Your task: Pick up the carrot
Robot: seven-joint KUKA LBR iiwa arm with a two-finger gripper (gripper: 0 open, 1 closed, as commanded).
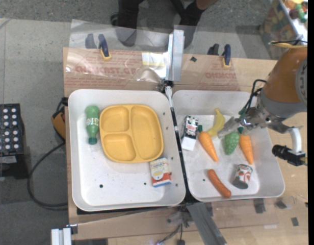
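Sausage (218, 183): near edge of right bin (269, 188), beside a small can (242, 176).
Carrots: one (208, 145) mid-bin, clear of the gripper; another (246, 148) right of a green vegetable (231, 143).
Gripper (235, 127): above the green vegetable, fingers slightly parted, gripping nothing.
Banana (218, 122): just left of the gripper.
Left bin (78, 188): yellow tray (130, 132), green bottle (92, 123), small carton (160, 172).

bright even overhead light, soft shadows, mild blur (edges especially).
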